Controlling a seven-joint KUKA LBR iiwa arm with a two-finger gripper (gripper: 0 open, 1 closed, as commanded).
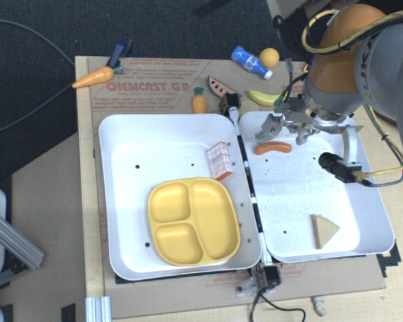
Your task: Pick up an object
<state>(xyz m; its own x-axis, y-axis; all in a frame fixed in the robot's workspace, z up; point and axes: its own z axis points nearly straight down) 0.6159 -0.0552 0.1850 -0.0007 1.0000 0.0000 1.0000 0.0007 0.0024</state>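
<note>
camera view: one sausage (273,148), one wedge (324,230).

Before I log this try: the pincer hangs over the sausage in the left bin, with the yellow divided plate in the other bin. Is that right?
Not quite. The camera view shows the pincer over the sausage in the right bin, not the left. The yellow divided plate lies in the other bin, the left bin, as you said.
</note>
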